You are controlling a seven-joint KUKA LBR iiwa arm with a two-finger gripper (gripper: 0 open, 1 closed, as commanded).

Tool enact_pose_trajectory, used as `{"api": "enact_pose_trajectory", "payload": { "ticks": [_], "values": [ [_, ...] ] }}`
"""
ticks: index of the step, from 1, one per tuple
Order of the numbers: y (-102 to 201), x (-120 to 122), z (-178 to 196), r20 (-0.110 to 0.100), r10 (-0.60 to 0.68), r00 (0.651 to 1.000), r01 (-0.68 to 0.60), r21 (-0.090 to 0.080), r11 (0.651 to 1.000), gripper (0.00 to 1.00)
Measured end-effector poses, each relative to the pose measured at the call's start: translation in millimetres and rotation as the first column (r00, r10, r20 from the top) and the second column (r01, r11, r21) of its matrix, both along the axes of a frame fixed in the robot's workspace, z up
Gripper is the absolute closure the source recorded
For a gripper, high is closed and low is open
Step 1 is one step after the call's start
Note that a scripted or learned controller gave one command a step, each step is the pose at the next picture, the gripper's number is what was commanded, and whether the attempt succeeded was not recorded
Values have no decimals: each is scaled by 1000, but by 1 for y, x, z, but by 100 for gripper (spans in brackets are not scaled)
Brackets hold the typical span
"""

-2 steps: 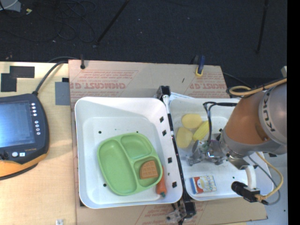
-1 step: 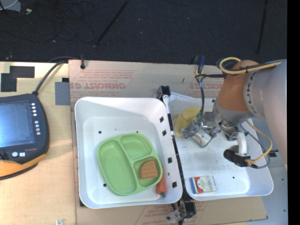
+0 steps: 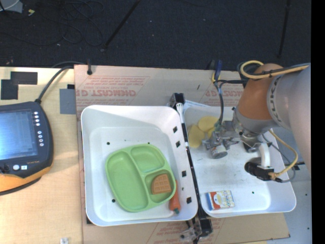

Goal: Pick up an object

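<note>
My gripper (image 3: 217, 147) is low in the right bin (image 3: 284, 200), near its back left part. It sits just right of some pale yellow pieces (image 3: 201, 128) that lie against the bin's left wall, and it seems to touch their edge. A small white, blue and red packet (image 3: 220, 200) lies flat near the front of the same bin, well apart from the gripper. The grey arm with its orange band (image 3: 256, 98) comes in from the right.
The left bin (image 3: 101, 126) holds a green divided plate (image 3: 129, 179) with a brown waffle-like piece (image 3: 161, 183) in its small compartment. An orange carrot-like item (image 3: 174, 203) lies by the plate's front right edge. A black cable end (image 3: 258, 170) hangs right of the gripper. A tablet (image 3: 20, 136) sits far left.
</note>
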State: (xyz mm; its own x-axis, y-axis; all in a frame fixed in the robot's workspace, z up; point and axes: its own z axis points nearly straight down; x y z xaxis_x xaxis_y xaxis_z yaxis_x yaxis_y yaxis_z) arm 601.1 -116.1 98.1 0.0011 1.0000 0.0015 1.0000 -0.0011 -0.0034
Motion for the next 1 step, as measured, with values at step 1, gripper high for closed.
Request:
{"api": "enact_pose_trajectory", "payload": {
  "ticks": [1],
  "values": [
    [76, -18, 95, 7, 8, 1000, -8, 2, 1000, 100]
  ]
}}
